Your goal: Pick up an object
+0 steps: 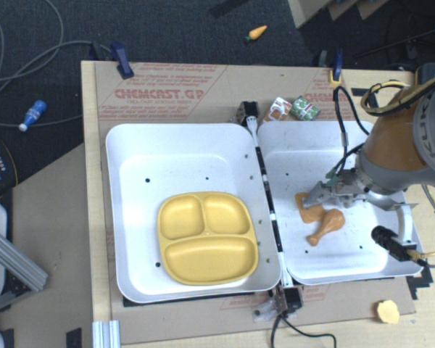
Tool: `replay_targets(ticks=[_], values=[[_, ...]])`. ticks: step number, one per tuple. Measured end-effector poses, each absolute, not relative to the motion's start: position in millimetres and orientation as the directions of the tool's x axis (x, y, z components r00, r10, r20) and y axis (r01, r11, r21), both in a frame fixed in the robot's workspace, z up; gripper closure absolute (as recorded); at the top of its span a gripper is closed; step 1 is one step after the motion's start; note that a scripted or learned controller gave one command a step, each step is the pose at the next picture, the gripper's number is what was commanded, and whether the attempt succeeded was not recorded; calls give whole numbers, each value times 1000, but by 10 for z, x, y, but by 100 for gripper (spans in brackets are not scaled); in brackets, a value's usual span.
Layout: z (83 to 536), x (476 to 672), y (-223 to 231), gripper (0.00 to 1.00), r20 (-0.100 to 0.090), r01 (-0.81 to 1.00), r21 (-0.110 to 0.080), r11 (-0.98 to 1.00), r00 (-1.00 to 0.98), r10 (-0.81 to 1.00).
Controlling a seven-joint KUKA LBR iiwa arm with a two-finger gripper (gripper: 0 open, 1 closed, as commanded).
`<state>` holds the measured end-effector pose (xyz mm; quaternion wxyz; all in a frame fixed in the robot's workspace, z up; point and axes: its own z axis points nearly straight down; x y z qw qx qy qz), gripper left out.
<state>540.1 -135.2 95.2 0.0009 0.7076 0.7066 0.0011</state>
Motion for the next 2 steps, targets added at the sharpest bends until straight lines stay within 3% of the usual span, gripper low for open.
replay_targets(ticks=[1, 2], values=[[836, 5347, -900, 0, 3, 1000, -4, 4, -4, 1000], [946, 5354, -930, 100, 1, 1000, 0, 0, 0, 1000]])
